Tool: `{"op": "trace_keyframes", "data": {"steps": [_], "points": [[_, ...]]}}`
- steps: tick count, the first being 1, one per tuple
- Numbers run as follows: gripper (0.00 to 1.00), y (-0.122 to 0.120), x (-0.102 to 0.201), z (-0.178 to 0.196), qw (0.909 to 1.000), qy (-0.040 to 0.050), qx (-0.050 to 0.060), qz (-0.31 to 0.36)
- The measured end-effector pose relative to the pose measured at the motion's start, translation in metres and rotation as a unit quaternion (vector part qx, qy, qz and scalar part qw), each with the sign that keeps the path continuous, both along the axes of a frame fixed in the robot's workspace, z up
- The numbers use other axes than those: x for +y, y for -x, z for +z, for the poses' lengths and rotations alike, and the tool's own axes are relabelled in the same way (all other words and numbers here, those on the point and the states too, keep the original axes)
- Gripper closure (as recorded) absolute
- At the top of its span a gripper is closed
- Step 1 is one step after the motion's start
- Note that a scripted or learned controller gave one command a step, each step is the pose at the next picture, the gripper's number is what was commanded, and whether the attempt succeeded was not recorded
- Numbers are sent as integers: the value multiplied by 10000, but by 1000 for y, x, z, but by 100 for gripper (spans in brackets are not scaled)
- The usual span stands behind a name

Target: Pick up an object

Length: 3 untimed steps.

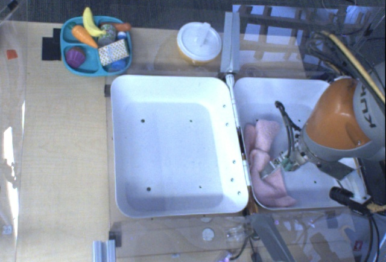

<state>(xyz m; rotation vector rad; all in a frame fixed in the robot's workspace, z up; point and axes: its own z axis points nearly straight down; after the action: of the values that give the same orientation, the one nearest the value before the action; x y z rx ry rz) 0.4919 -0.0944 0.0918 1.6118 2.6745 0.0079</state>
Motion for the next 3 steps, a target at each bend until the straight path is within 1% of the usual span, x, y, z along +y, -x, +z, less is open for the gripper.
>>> {"op": "trace_keyframes", "data": {"steps": [1,2,3], "points": [[0,-45,-34,-1,9993,-22,7,-373],[100,-48,-34,12,9993,-11,-38,-360],[0,-48,-34,12,9993,-11,-38,-361]]}}
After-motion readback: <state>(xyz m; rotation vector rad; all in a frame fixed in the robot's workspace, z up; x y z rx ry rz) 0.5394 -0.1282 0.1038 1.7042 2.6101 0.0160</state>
